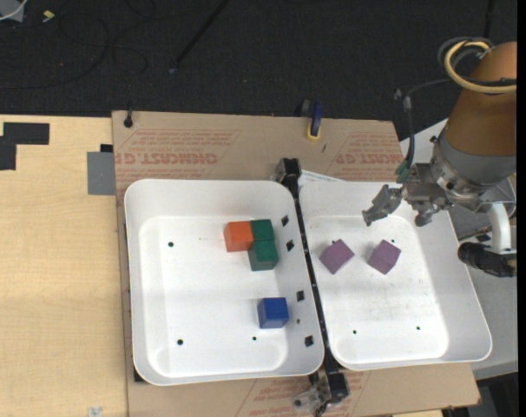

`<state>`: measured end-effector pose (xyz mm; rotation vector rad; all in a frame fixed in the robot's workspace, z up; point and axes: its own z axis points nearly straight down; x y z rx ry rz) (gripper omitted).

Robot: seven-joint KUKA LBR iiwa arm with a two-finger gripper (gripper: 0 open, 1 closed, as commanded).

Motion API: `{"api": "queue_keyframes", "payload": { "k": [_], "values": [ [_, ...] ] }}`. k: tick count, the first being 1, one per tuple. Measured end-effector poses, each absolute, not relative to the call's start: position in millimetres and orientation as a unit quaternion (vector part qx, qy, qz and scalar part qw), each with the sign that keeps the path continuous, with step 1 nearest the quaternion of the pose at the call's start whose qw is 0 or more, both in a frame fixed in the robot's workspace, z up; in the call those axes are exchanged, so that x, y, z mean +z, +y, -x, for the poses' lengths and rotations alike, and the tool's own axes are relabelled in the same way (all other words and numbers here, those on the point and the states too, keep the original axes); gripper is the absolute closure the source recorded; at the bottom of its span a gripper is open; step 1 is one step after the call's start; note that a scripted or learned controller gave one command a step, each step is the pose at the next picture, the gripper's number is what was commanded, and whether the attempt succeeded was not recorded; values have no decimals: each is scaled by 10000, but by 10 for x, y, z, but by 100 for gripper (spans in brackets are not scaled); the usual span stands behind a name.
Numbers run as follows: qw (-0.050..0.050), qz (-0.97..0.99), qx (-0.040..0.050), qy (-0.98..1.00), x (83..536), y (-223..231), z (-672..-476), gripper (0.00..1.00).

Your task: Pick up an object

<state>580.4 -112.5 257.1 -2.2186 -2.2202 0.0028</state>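
Camera view: claw (400, 205) hangs over the right bin (471, 320), fingers spread, holding nothing.
Two purple blocks (337, 256) (384, 256) lie below it, apart.

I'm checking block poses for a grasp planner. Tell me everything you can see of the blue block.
The blue block is a small cube, matte and solid-looking, perhaps foam or wood. It sits flat on the floor of the left bin, in the half nearer the camera, close to the divider between the bins. It stands alone, touching no other block; the orange and green blocks lie farther back. The pincer is over the other bin.
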Motion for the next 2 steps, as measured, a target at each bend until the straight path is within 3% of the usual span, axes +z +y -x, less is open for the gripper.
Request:
{"api": "queue_keyframes", "payload": {
  "k": [1,2],
  "values": [
    [21,7066,13,-7076,2666,-1129,-5804,100],
    [11,7075,16,-7067,2247,-1700,-5919,100]
  ]
}}
